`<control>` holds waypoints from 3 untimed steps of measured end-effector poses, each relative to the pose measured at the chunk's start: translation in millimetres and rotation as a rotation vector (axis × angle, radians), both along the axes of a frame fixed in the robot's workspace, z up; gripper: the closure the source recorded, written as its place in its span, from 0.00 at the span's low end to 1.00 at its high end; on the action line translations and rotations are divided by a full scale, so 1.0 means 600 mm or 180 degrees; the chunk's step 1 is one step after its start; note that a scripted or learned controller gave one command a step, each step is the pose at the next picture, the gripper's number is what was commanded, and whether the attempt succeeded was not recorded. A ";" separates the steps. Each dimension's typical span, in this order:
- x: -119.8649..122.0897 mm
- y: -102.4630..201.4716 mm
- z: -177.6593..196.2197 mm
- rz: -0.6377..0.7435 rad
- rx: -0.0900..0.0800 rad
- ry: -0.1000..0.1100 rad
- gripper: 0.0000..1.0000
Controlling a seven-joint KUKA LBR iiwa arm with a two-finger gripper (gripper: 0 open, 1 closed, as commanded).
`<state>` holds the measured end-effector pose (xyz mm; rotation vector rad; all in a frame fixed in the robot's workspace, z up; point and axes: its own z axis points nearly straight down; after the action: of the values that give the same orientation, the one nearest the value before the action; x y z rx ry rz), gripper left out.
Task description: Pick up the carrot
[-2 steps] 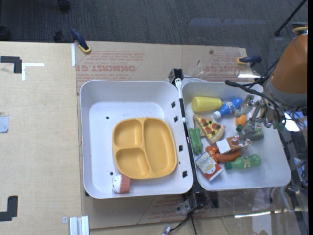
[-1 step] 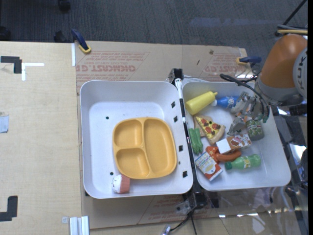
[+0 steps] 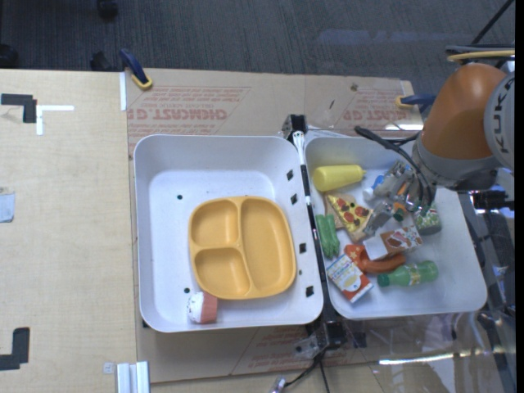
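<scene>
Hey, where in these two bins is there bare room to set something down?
The left white bin has bare floor along its far and left sides, around the yellow three-compartment plate; a small red-and-white toy sits at its near corner. The right white bin is crowded mid-floor, where the gripper hangs among toy foods; its near-right corner past the green bottle is bare.

Gripper (image 3: 391, 205) low in right bin (image 3: 458, 297), among toys.

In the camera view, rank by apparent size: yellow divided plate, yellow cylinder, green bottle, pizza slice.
1. yellow divided plate, by far the largest.
2. yellow cylinder and green bottle: they look alike, so I won't rank them.
3. pizza slice, slightly smaller, partly under the gripper.
</scene>
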<state>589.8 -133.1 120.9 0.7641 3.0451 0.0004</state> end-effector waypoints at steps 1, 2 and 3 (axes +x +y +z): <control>0.073 -0.075 -0.039 0.0367 0.0018 0.0030 0.00; 0.079 -0.076 -0.019 0.0375 -0.0005 -0.0015 1.00; 0.058 -0.019 0.074 -0.0217 -0.0004 -0.0011 1.00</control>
<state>624.8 -144.6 165.4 0.8665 3.0139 -0.0005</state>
